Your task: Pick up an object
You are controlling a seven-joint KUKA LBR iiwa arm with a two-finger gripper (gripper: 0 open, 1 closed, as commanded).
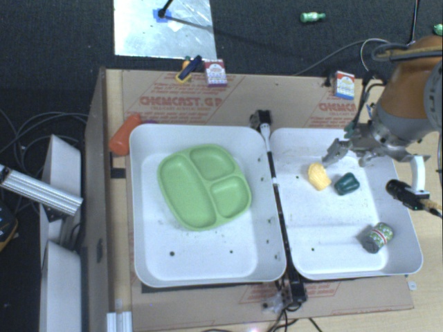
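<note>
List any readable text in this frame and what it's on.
"CHEMCAST GP" in red on the brown board behind the left bin.
Red print repeats behind the right bin, blurred.
Two small red-and-white boxes: print too small.
Can label: unreadable.

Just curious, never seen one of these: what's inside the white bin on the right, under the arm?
The right bin holds a yellow corn-like toy, a dark green piece and a small can. The gripper and arm hang over its far corner, hiding whatever lies beneath.

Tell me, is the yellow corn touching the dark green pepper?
Apart. The camera view shows bare white bin floor between the yellow corn and the dark green pepper.
</note>
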